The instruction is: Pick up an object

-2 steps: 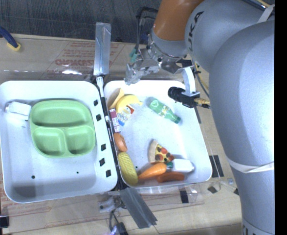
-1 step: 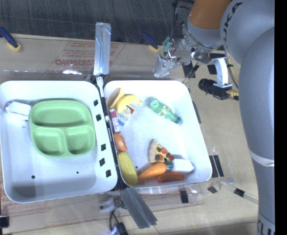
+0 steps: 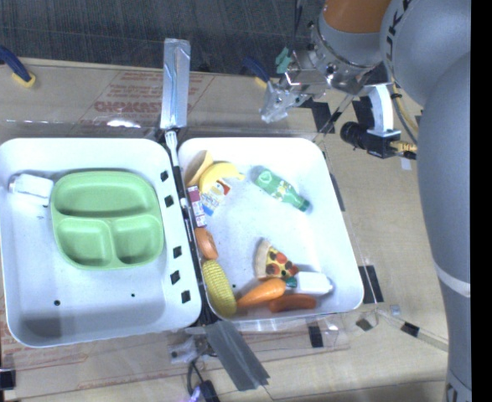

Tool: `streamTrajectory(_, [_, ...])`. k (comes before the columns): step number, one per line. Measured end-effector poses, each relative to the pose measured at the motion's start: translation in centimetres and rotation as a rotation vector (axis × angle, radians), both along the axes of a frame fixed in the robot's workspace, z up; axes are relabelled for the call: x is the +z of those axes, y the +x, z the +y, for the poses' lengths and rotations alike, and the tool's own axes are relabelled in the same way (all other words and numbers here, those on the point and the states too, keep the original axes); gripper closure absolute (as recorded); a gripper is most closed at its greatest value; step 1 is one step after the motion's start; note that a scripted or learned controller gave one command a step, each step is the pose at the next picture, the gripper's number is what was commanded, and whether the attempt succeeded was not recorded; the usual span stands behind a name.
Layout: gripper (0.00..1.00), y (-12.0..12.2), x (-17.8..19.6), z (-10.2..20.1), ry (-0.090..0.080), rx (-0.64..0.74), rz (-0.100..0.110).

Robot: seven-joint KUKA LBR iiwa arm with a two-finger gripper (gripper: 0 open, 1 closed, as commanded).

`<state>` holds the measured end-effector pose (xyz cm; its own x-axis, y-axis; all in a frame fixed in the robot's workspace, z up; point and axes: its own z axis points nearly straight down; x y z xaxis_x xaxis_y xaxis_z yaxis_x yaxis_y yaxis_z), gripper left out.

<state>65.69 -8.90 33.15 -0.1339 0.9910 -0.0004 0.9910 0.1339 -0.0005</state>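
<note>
Two shallow white bins stand side by side on the bench, the left bin [image 3: 11, 308] and the right bin [image 3: 342, 249], their inner walls touching along a seam marked with black tabs.

Left bin: a green divided tray [image 3: 107, 216], with one long compartment at its far side and two smaller ones at its near side, lies toward the far half. A small white block [image 3: 32, 186] rests against the tray's far left corner.

Right bin: toy foods cluster along the left wall and near edge. A yellow banana [image 3: 216, 177] sits in the far left corner, with a small printed packet [image 3: 197, 205] just beside it against the left wall. A green bottle [image 3: 280, 188] lies on its side, apart from the others, toward the far right. A pizza slice [image 3: 273, 263] lies near the middle of the near half. An ear of corn [image 3: 218, 286] occupies the near left corner, touching an orange carrot [image 3: 261, 292]; a red sausage [image 3: 293, 303] and a white block [image 3: 314, 283] lie along the near edge.

The gripper [image 3: 277, 105] hangs above the bench just beyond the right bin's far edge, clear of every object. Its pale fingers [image 3: 271, 107] hold nothing; whether they are spread or closed cannot be told.
</note>
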Motion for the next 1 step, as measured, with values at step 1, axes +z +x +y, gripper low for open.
streamTrajectory(1, [0.0,0.0,-0.04,0.06,0.0,0.001,0.001])
